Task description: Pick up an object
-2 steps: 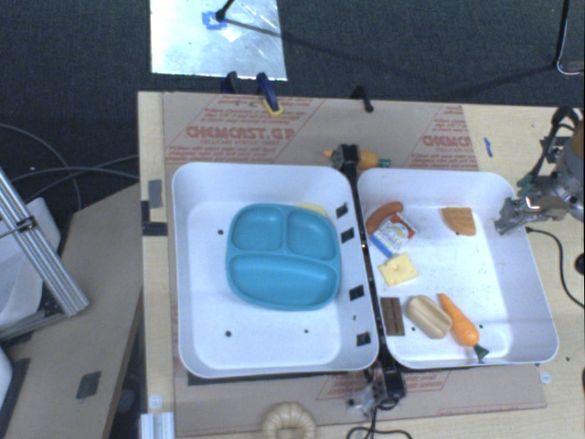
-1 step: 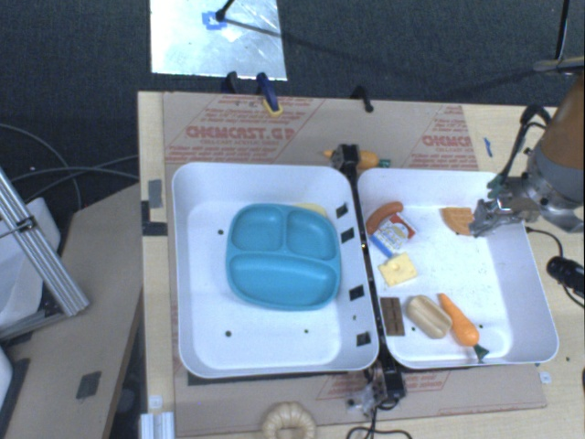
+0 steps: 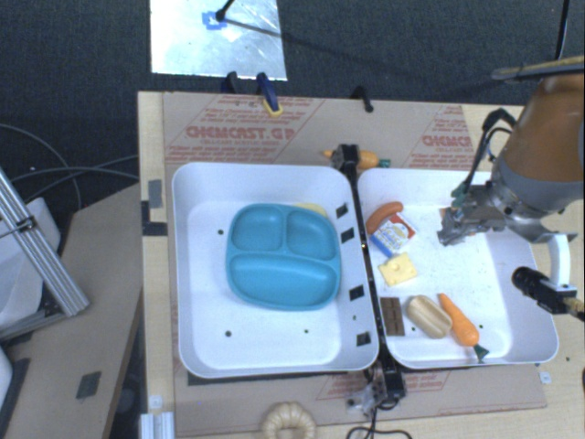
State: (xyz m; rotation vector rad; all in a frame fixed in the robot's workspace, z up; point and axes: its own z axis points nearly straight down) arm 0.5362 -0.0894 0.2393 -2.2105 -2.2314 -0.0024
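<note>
The right bin (image 3: 512,273) holds several toy foods: a red-orange sausage (image 3: 385,215), a blue and white packet (image 3: 393,237), a yellow cheese square (image 3: 398,269), a brown chocolate bar (image 3: 391,315), a tan bread roll (image 3: 426,315) and an orange carrot (image 3: 460,320). My gripper (image 3: 454,229) hangs over the right bin's upper middle, to the right of the packet and apart from it. I see nothing held in it.
The left bin (image 3: 206,337) holds a blue divided plate (image 3: 281,254) with a yellow piece at its far edge. A small orange item (image 3: 366,160) lies beyond the bins. A beige ring (image 3: 291,422) sits at the bench front.
</note>
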